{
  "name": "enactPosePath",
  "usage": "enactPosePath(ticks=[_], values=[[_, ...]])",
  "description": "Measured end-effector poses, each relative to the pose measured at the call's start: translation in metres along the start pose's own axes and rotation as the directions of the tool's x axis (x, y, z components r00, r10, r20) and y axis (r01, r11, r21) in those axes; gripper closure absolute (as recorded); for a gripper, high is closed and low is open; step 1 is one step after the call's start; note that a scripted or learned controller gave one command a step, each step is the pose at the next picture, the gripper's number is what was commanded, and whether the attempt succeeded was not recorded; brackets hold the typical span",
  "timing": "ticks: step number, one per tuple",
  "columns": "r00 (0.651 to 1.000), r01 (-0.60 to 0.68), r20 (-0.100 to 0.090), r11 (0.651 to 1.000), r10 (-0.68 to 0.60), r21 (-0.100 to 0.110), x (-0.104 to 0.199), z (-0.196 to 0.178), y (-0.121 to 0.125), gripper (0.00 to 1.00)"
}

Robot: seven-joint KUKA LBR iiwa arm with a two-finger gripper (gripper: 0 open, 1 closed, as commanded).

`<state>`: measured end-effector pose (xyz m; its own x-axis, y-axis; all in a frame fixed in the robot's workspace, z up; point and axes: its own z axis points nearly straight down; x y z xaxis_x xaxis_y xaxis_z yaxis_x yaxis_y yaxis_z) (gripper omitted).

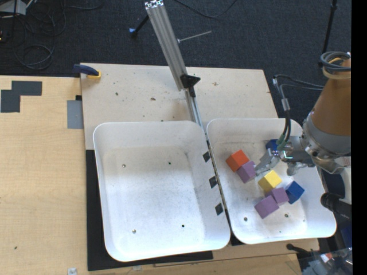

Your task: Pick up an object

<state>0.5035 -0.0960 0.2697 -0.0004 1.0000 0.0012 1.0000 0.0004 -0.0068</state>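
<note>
Gripper [269, 164] hung low in right bin [321, 225], finger spacing unclear, beside yellow cube [270, 180], orange cube [236, 159], purple cubes nearby.

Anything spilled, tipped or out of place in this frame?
Nothing spilled. The orange block, yellow block, blue block and purple blocks lie jumbled at odd angles, all inside the right bin. The claw hangs low beside them.

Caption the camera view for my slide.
Gripper hangs over coloured blocks in the right bin, beside the yellow block.
</note>
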Motion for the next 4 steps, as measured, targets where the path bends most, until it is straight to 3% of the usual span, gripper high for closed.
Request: enactPosePath(ticks=[1, 2, 4], values=[[1.000, -0.005, 0.000, 1.000, 0.005, -0.004, -0.001, -0.002, 0.000, 0.00], [1.000, -0.001, -0.001, 1.000, 0.001, 0.004, 0.001, 0.062, -0.004, 0.00], [1.000, -0.002, 0.000, 1.000, 0.002, -0.002, 0.001, 0.151, 0.001, 0.00]])
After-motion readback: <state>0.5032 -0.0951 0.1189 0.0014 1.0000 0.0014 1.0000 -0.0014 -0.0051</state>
